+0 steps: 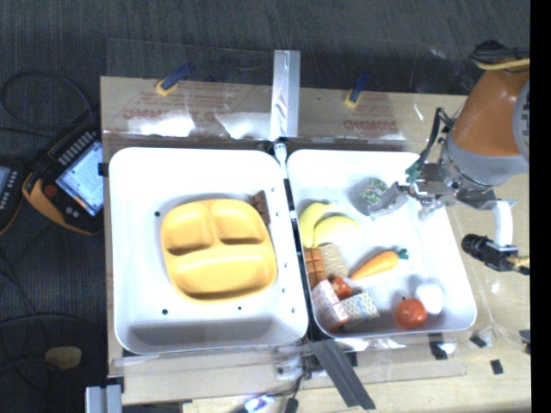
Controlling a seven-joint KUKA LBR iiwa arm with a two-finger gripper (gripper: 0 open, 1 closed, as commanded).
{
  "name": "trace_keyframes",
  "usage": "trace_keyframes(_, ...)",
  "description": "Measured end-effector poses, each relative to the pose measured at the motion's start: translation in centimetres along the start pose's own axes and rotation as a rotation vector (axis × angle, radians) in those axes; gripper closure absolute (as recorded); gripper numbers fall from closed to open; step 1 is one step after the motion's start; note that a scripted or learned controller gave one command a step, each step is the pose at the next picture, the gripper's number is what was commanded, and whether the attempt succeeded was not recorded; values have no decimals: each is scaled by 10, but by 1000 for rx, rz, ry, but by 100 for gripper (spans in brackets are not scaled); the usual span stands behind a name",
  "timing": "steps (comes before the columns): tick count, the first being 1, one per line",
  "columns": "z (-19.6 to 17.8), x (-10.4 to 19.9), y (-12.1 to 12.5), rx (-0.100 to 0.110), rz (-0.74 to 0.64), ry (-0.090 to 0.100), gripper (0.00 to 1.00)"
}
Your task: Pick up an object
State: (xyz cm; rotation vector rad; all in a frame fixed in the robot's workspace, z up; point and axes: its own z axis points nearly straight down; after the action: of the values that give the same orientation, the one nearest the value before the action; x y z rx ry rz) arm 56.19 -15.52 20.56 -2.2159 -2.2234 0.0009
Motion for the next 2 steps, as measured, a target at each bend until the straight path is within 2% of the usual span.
trace_keyframes(1, 48, -19, 51, 1, 42, 1, 0)
trace_keyframes(2, 117, -12, 71, -8, -98, -7, 0)
